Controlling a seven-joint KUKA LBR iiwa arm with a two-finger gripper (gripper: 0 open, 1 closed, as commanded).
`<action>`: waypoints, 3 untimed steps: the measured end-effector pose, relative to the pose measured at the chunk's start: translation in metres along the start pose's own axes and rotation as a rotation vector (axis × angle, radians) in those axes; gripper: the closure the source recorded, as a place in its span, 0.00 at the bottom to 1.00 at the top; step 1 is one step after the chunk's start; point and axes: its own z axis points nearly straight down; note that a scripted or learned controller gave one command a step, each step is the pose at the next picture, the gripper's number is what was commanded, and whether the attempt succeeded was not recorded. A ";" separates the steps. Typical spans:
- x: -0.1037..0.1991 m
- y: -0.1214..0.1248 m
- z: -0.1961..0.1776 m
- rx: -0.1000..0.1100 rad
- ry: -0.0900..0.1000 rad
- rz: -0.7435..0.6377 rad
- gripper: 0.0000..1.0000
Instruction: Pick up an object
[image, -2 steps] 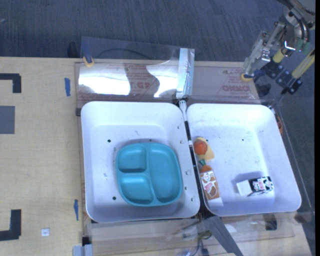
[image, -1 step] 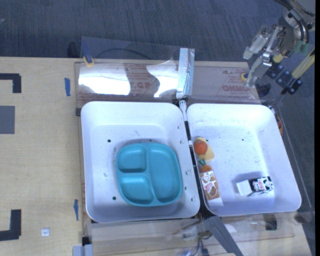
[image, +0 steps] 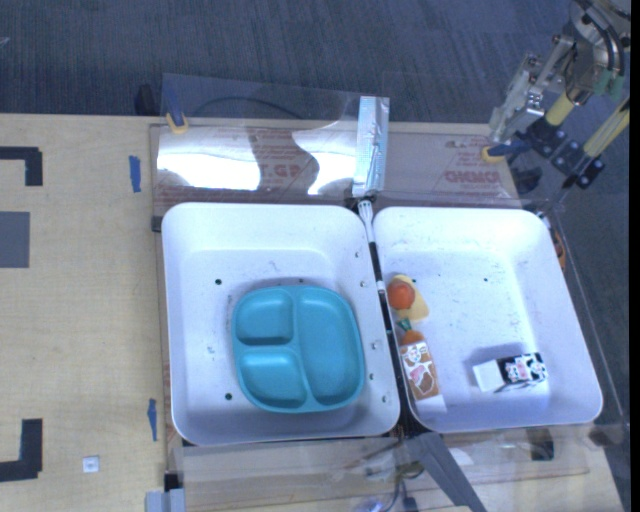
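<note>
A teal divided plate (image: 297, 346) lies in the left bin (image: 190, 250). In the right bin (image: 500, 240), against its left wall, sit a small orange and yellow toy (image: 403, 296) and a flat orange packet (image: 420, 368) just in front of it. A small white carton with black cow patches (image: 510, 372) lies near the right bin's front right. The gripper (image: 527, 108) hangs at the top right of the camera view, beyond the far right corner of the right bin and well away from all these objects. Nothing shows between its fingers.
A clear plastic panel (image: 270, 140) with a metal strip stands behind the bins. A wooden bench top (image: 70, 300) with black and blue tape marks stretches to the left. Dark carpet floor (image: 300, 40) lies beyond the bench.
</note>
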 end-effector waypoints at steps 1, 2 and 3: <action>-0.001 0.001 -0.012 -0.003 -0.010 0.000 1.00; -0.003 0.002 -0.025 -0.006 -0.021 -0.001 1.00; -0.019 -0.078 0.014 0.003 0.017 -0.204 1.00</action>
